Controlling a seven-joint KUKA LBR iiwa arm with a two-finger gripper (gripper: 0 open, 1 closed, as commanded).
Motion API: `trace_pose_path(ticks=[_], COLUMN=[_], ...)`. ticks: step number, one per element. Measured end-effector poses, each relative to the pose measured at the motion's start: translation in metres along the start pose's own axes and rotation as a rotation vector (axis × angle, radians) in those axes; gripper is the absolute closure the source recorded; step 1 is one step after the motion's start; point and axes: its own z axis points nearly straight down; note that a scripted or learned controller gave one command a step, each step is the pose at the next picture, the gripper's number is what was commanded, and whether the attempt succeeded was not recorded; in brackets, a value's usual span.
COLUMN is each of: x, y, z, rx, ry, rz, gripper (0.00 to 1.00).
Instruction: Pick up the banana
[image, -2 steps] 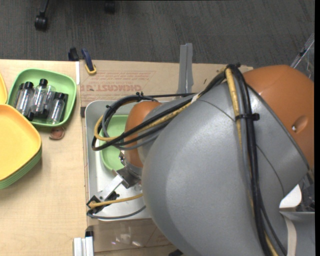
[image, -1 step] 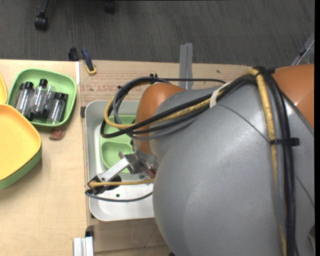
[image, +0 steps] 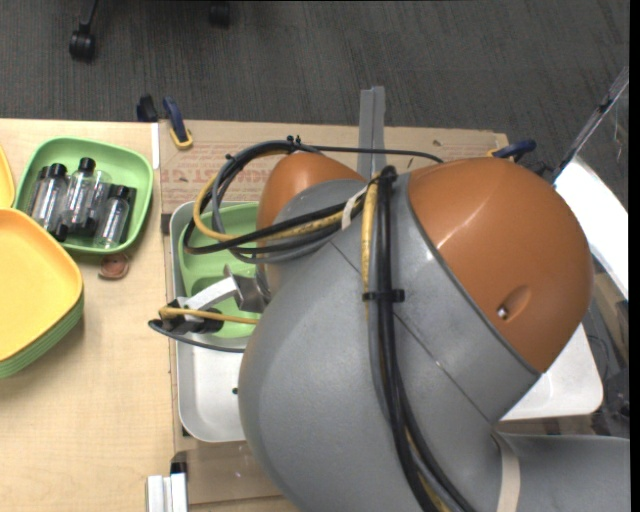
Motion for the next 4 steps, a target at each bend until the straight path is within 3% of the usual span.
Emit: trace_pose_path(ticks=[1, 2, 3, 4], x=[0.013, 0.072, 0.081, 0.065], y=[0.048, 0.072, 0.031, 0.109], z=[-0.106, -0.224, -0.091, -0.083], rx=[-0.002, -0.001, -0.001, -0.001], ry=[0.004, 0.004, 0.002, 0.001], rz=[0.042, 0.104, 0.072, 0.1], gripper=[1.0, 1.0, 1.0, 1.0])
